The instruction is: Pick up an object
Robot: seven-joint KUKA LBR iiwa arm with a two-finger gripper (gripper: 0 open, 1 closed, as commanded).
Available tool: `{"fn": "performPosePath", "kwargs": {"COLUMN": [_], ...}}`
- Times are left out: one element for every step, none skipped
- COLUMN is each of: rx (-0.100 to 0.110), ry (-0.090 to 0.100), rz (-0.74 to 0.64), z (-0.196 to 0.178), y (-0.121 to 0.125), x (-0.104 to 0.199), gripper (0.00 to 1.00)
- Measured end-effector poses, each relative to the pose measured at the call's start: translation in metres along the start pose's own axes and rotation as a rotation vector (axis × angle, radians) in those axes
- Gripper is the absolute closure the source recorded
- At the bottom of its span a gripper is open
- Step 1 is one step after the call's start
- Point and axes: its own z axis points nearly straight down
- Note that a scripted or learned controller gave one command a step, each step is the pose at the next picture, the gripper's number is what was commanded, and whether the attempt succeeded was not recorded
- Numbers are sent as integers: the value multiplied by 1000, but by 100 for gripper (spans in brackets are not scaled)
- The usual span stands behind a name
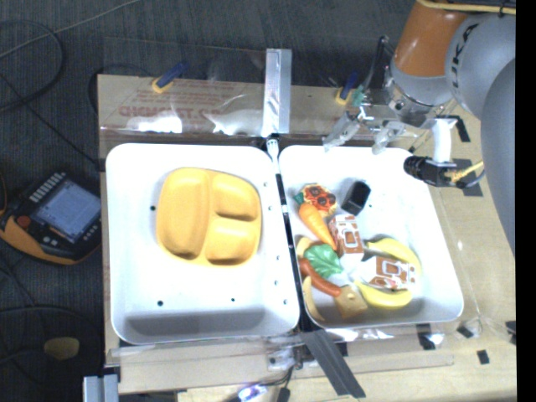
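Right bin (435, 249) holds the candidates, heaped toward its lower half: black block (357, 196) lying alone near the bin's middle, orange carrot (313, 219) just left of it, small patterned toy (316, 196) at the carrot's top end, red-and-white carton (346, 232) touching the carrot's right side, banana (387, 294) curved along the bottom with a second printed carton (392, 272) on top of it, green leafy piece (323, 260) left of that, tan piece (352, 301) at the lower edge. No single target named, so any of these counts. The black block looks the easiest pick, since it sits apart from the rest; the others overlap and lean on each other, likely just dumped in loose.

Left bin (126, 224) carries a yellow divided tray (208, 215), flat, centred, well apart from the pile. A metal strip (277, 82) stands at the seam between the bins. Both bins rest on the table (126, 95); a handheld pendant (59, 216) lies on the floor to the left.

Pincer (365, 132) hangs above the top rim of the right bin, over the back edge, not down among the objects. Fingers look spread apart, nothing between them, touching nothing. Arm's orange band (423, 40) is above it at top right. Judgement: pick not yet made; the arm needs to come forward and down.
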Motion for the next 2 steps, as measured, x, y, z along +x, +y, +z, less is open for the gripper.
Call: {"fn": "performPosePath", "kwargs": {"rx": [-15,-13], "ry": [-5,-6], "rz": [-127,-320], "z": [112,145], "y": [-11,-23], "x": [-17,-12], "gripper": [0,0]}}
